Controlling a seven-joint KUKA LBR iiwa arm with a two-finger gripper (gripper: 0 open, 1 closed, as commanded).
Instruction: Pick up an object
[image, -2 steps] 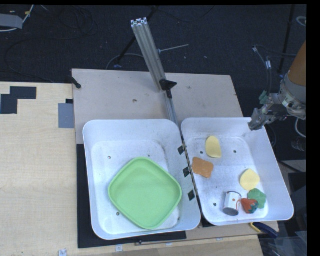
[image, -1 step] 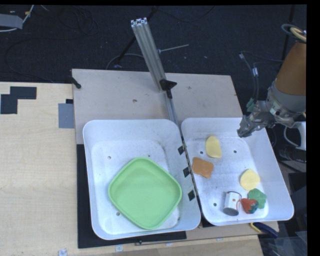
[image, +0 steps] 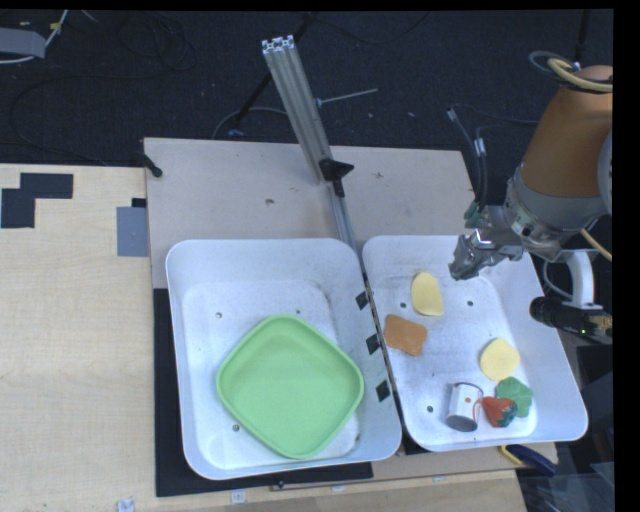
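The right bin (image: 540, 340) holds several small objects. A pale yellow piece (image: 427, 294) lies near its back, an orange-brown piece (image: 405, 335) sits by the left wall, and a yellow round piece (image: 499, 358) rests toward the right. At the front lie a grey and white cylinder (image: 461, 406), a red piece (image: 497, 410) and a green piece (image: 516, 393). My gripper (image: 466, 262) hangs over the back of the right bin, just right of and above the pale yellow piece. Nothing shows between its fingers.
The left bin (image: 200, 270) carries a light green square plate (image: 290, 385). A slanted aluminium bar (image: 305, 110) rises behind the bins, its base at the divider. Bare bench lies to the left and behind.
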